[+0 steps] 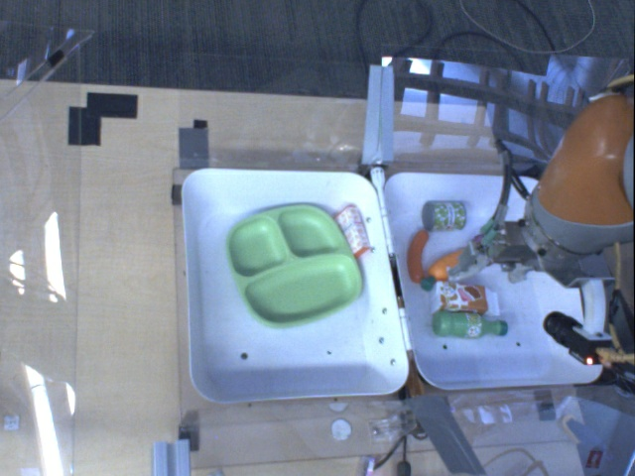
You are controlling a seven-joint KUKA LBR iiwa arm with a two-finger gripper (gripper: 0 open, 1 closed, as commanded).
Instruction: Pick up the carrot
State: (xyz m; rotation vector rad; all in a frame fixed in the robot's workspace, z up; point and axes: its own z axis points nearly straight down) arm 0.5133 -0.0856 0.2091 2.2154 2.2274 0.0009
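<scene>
Hovering gripper [474, 259] beside carrot [444, 263], finger state untellable, green can [444, 215] label unreadable, bottle [468, 325] writing illegible

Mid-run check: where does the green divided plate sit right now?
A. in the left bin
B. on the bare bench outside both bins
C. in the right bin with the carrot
A: the green divided plate lies inside the left bin, while the carrot is in the right bin.
</scene>
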